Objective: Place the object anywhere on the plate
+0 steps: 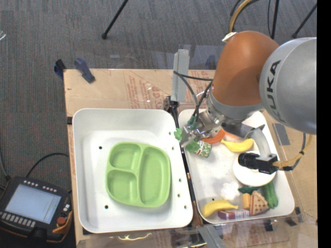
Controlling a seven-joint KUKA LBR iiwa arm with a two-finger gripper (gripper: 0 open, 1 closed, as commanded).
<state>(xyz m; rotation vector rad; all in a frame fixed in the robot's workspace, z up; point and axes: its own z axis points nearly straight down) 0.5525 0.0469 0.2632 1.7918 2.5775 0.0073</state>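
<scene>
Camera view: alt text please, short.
A grey and orange KUKA arm lowers its hand over toy food in the right bin, beside a small green can. The left bin holds a green divided plate.

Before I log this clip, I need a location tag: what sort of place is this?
Likely a robotics lab or test cell. A grey industrial arm with an orange band works over two shallow white bins on a plywood bench; a black handheld control pendant lies on grey carpet, and toy food fills the right bin.
</scene>
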